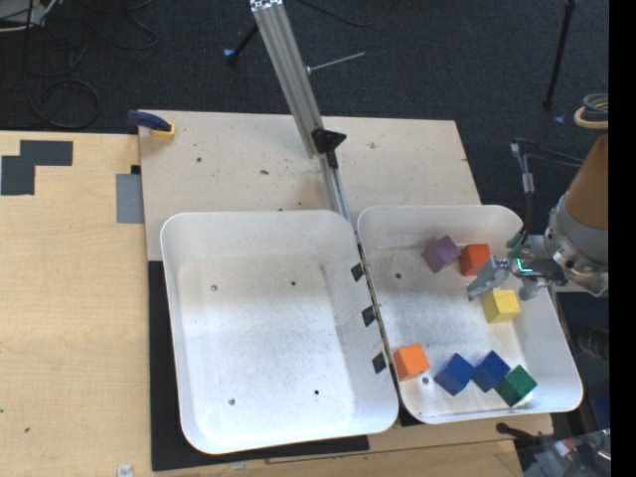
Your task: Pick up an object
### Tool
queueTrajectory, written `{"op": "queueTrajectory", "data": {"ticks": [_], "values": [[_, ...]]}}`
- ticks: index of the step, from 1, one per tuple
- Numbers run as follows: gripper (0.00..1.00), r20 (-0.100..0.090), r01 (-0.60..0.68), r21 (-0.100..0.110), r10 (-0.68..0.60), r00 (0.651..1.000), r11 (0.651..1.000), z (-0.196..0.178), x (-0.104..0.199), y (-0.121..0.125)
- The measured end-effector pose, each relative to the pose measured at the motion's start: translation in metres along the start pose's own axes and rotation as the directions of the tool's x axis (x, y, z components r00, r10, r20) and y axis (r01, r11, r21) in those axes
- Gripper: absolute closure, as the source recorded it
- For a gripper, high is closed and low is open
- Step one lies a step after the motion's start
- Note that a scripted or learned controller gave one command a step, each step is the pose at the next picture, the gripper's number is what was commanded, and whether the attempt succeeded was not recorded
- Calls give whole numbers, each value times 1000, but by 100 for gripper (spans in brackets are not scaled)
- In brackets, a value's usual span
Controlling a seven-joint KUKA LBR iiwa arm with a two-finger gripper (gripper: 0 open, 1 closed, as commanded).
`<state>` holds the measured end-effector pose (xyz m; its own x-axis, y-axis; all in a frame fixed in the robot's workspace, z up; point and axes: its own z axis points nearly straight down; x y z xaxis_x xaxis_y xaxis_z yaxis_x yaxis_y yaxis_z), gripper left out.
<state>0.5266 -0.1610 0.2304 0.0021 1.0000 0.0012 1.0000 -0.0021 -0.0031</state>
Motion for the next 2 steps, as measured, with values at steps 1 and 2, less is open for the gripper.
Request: {"op": "queueTrajectory", "data": {"ticks": [1,2], "values": [[0,-2,1,6,-1,1000,1000,58,10,3],[0,-2,1,7,-1,1000,1000,122,12,6]]}}
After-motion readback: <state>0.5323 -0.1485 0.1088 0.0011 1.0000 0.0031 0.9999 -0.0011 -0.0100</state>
